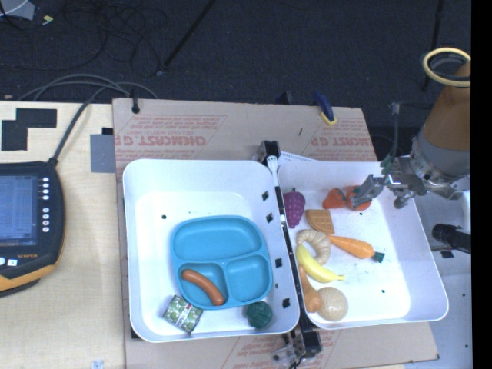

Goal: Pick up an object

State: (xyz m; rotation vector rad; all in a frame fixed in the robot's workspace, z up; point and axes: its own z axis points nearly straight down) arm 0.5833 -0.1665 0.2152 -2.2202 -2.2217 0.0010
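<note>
Up near the back edge of the right bin (430, 314), my gripper (367, 191) is sitting right on the red-orange toy (337, 199), which could be a pepper or a tomato, hard to say at this angle. One finger looks like it's on top of it, or at least touching its right side, but I honestly cannot tell how wide the tool is or whether the toy is actually between the fingers, so I'm not calling it a grab. The toy seems to be resting on the bin floor, so as far as I can judge the pick isn't done: the reach is there, the closing and the lift are left. Everything else in that bin is untouched as far as I can see: purple grapes (294, 202) against the left wall, a tan cracker-looking thing (320, 221) just beside them, a carrot (353, 246) mid-bin, a banana (317, 266) and a pale round thing (332, 303) toward the front edge. The left bin (146, 191) holds a blue divided tray (223, 241) with a sausage (202, 286) in its front-left compartment, plus a small patterned box (181, 313) and a green ball-ish thing (259, 314) by the front edge.
</note>
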